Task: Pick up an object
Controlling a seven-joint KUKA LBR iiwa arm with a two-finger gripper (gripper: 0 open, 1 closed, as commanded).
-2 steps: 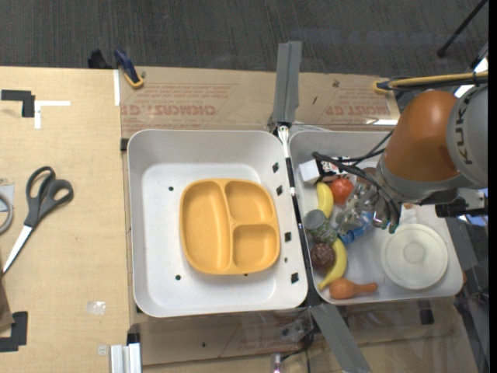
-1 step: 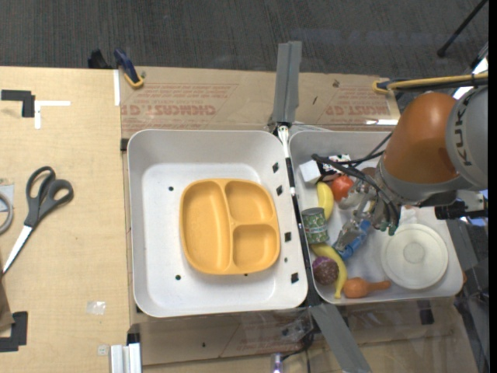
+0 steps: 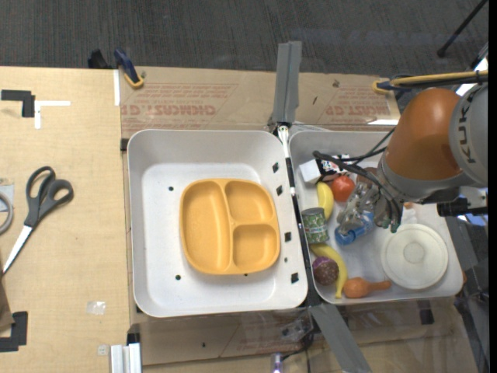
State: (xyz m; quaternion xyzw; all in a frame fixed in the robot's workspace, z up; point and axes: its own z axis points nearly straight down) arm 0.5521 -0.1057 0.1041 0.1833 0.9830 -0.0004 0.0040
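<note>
Nearest the lens stands the grey arm with its orange band (image 3: 423,134), reaching in from the right, with its gripper (image 3: 371,208) lowered into the right-hand white bin (image 3: 388,298). You cannot tell from this slant whether the gripper is released or clenched, and nothing can be seen held in it. Sweeping from the left: black-handled scissors (image 3: 39,200) lie on the wooden bench (image 3: 70,286), well apart from the work. The left-hand white bin (image 3: 147,231) holds an orange three-compartment plastic plate (image 3: 230,225). In the right bin, against the dividing wall, sit a small green can (image 3: 314,225), a yellow toy banana (image 3: 324,200) above it, and a dark purple round fruit (image 3: 324,270) below. A red tomato-like ball (image 3: 342,186) and a crumpled blue object (image 3: 349,231) lie just beside the gripper, and the blue one looks like your likeliest target. An orange toy carrot (image 3: 363,287) and a white round bowl (image 3: 415,255) lie near the front wall. To do this well, centre over one item, descend straight and close squarely. Everything is crowded, so the tomato and the can may be nudged or wedge in. Confirm the catch on lifting.
</note>
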